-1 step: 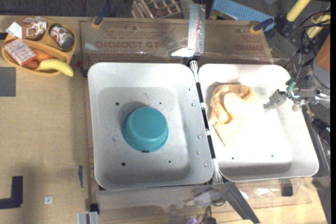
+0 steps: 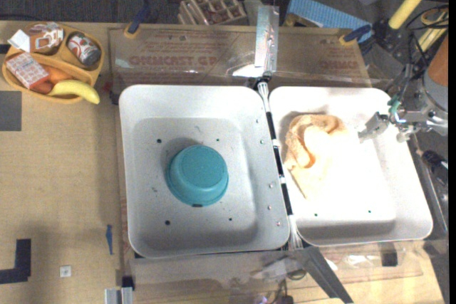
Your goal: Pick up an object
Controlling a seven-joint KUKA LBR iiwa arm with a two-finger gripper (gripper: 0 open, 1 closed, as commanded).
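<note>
A teal bowl lies upside down in the middle of the left bin. A limp tan and orange cloth-like object lies in the left part of the right bin, close to the divider. My gripper hangs over the right bin's back right area, to the right of the tan object and apart from it. Its fingers stand open with nothing between them.
The grey arm comes in over the right bin's right rim. A yellow tray with a banana and snack items sits at the far left of the bench. Cardboard and clutter lie behind the bins.
</note>
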